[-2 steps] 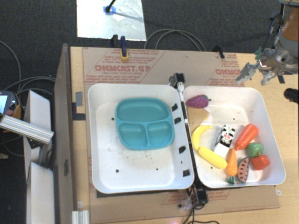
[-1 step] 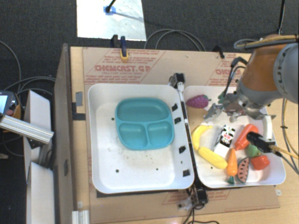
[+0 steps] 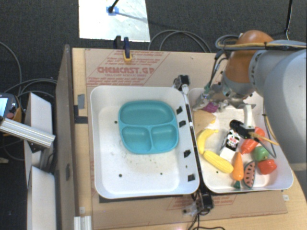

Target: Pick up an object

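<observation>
I'm hovering my end effector (image 3: 211, 97) over the right bin (image 3: 283, 178); can't tell its state. Toys are crowding: banana (image 3: 205, 139), corn (image 3: 218, 162), risking a bad grab.

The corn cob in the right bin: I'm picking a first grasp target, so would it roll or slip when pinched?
The corn cob looks rounded and tapered, so it may roll if nudged sideways. Its surface seems glossy, perhaps slippery. The banana and carrot lie close beside it and might stop it or crowd a grasp.
</observation>
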### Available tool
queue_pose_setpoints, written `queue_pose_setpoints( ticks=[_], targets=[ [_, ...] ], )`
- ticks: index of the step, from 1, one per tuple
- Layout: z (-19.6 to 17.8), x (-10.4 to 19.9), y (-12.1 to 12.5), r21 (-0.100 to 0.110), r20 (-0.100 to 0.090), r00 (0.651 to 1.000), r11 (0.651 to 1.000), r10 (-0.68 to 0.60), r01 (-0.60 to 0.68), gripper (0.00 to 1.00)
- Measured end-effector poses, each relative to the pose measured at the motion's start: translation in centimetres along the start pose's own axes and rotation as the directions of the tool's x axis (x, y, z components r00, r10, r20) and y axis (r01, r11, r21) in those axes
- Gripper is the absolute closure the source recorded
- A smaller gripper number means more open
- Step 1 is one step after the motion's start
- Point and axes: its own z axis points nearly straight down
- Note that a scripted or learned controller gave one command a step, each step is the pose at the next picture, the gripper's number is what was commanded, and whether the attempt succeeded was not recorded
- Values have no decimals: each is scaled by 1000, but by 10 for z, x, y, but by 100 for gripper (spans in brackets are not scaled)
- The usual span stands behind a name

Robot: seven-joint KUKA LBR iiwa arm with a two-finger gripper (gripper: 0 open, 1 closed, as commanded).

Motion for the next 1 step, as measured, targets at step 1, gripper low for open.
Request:
queue_pose_setpoints(
  ticks=[1],
  targets=[
    [-16, -1, -1, 3, 0, 1000, 1000, -2, 2, 100]
  ],
)
